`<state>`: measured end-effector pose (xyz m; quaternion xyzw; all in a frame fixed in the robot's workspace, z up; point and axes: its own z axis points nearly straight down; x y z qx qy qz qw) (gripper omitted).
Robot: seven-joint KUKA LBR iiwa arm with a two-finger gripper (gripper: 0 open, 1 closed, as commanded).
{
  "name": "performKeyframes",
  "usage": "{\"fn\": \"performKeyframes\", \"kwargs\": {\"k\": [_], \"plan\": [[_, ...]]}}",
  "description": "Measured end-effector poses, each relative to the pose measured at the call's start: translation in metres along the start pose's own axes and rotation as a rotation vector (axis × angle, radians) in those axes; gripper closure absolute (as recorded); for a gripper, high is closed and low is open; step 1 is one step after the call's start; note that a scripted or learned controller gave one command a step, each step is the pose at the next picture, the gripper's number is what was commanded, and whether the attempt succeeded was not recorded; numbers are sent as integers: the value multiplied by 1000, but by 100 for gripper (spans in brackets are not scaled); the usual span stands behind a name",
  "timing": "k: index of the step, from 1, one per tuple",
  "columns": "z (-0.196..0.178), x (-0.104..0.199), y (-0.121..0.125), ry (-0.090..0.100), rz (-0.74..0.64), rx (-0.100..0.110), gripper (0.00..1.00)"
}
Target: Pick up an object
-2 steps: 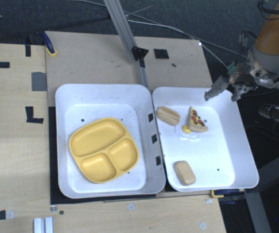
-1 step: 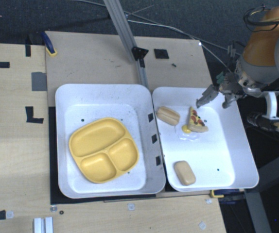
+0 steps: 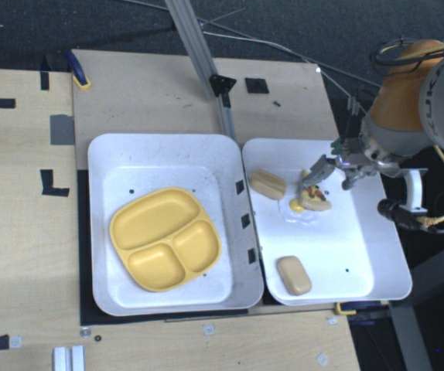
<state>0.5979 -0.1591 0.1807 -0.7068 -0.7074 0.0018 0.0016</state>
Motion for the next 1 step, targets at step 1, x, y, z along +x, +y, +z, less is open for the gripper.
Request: {"fn": "performKeyframes", "kwargs": {"k": [1], "plan": [[53, 7, -9, 0, 0, 0, 0]]}}
